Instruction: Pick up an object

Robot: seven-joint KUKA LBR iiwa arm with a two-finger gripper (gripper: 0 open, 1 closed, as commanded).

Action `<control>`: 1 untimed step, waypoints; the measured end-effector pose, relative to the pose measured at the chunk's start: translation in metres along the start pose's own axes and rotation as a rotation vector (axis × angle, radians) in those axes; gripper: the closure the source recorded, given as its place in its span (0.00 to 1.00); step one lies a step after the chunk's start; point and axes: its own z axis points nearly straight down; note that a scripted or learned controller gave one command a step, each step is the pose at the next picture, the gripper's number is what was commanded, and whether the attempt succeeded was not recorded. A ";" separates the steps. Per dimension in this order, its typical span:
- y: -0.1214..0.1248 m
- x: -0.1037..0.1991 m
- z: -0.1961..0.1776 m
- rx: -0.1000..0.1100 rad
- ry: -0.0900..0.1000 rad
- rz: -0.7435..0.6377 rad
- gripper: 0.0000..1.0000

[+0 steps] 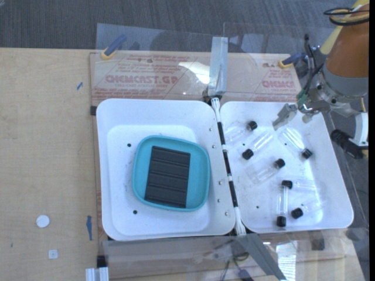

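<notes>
The grey two-finger gripper (293,113) is seen over the right shallow white bin's (334,215) far edge, its fingers apparently spread with nothing between them. Small clear black-capped vials (282,201) are scattered below. A turquoise tray (200,157) is held in the left bin (111,157).

The wooden bench (47,127) bears two white bins (114,119) side by side (touching), plus a clear sheet (146,78).

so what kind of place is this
Likely a robotics lab bench set up for bin picking: two white bins side by side, clear vials with black caps scattered in the right one, and a robot arm with its pincer over them.
</notes>
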 end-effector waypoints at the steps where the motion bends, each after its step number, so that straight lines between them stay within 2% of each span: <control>1: 0.021 -0.011 0.085 -0.018 -0.011 -0.090 0.00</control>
